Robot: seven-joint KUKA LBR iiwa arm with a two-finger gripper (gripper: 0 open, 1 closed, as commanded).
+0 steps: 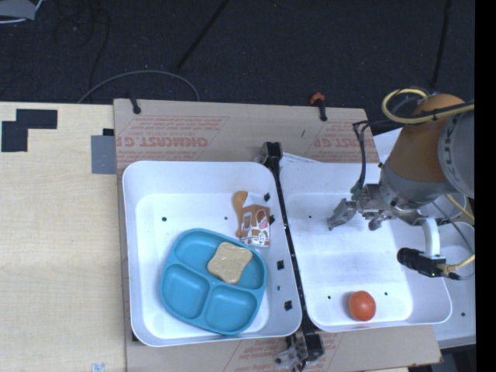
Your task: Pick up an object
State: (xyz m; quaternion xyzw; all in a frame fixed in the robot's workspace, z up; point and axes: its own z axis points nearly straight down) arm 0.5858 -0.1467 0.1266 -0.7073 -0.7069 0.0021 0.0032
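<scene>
Claw (358, 213) hangs over right bin (325, 285), fingers spread apart, nothing between them. Tomato (361, 305) lies below claw toward near rim, well apart. Judgement: shift toward near rim, centre fingers over tomato, descend straight, close gently so round fruit doesn't roll.

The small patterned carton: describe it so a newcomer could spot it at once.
Find the left white bin, which holds a blue divided plate. The carton sits just past the plate's upper right rim, against the wall between bins. It alone is boxy, printed brown and white.
</scene>
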